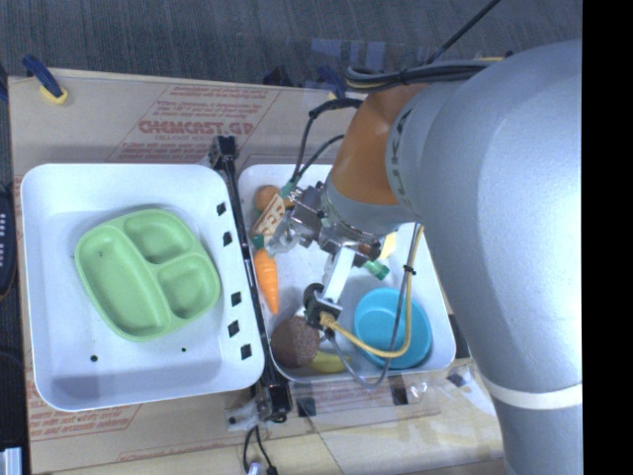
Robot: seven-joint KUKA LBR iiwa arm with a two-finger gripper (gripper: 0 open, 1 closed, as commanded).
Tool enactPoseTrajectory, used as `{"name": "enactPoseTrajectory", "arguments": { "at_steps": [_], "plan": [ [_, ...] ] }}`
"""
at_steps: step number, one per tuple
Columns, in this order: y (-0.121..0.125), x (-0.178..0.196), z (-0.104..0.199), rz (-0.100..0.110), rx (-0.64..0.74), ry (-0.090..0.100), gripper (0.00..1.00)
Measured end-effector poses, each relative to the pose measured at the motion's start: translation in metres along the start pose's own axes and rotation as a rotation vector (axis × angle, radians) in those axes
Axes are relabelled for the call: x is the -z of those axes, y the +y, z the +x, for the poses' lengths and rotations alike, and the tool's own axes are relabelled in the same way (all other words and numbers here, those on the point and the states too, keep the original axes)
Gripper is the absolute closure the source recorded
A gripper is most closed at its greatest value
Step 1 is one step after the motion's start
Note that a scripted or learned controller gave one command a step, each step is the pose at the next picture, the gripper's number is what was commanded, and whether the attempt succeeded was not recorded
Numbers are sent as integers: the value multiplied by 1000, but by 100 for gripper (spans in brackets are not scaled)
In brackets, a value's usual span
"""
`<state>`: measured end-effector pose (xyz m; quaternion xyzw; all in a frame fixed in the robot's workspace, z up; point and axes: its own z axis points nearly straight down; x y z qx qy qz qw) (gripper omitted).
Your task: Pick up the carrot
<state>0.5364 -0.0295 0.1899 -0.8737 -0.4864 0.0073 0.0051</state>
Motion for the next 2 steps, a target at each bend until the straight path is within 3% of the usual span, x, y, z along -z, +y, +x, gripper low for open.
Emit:
{"name": "enactPoseTrajectory", "arguments": {
  "at_steps": [1,2],
  "plan": [
    [-22,0,12,1,-49,0,0],
    [-22,0,12,0,-49,0,0]
  ]
}}
